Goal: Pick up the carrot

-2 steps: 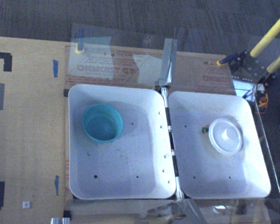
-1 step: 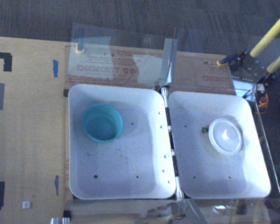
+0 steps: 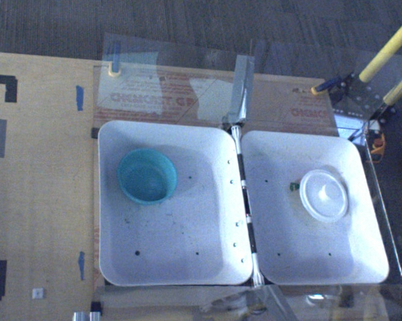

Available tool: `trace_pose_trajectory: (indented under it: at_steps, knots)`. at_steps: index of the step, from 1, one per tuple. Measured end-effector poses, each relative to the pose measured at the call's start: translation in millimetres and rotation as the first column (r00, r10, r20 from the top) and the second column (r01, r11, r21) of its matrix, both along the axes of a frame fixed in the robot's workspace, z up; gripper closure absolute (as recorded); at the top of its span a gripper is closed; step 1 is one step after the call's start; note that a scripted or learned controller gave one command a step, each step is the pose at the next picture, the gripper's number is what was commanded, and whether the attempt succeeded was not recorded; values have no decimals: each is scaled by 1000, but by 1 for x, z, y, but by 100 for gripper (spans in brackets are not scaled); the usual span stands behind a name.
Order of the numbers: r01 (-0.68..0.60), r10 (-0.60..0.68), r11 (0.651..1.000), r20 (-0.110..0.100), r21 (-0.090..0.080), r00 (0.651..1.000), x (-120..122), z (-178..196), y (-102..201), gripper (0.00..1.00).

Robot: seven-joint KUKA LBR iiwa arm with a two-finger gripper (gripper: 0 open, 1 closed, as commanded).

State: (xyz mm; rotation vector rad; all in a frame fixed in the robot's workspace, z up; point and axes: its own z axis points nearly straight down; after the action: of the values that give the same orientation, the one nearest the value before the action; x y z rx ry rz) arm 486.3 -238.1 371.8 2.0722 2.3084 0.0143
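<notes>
The left white bin point(image 3: 181, 257) holds a teal bowl point(image 3: 147, 176) standing upright in its upper left part. In the right white bin point(image 3: 297, 257), a round white dish point(image 3: 324, 194) lies toward the upper right. A tiny green bit point(image 3: 294, 187) sits just off the dish's left edge; I cannot tell what it belongs to.
A metal divider point(image 3: 242, 206) runs between the two bins. Clear plastic panels point(image 3: 171, 87) stand behind them. Yellow rods point(image 3: 391, 46) and a dark fixture point(image 3: 358, 95) stand at the upper right. The tan bench point(image 3: 35, 200) with blue tape marks stretches to the left.
</notes>
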Motion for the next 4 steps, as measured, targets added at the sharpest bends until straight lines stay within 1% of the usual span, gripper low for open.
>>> trace_pose_trajectory:
  at_steps: [3,4]
  knots:
    - [5,-4,1000,16,-11,1000,2,33,-6,100]
    - [-276,276,961,-34,18,960,-5,7,16,100]
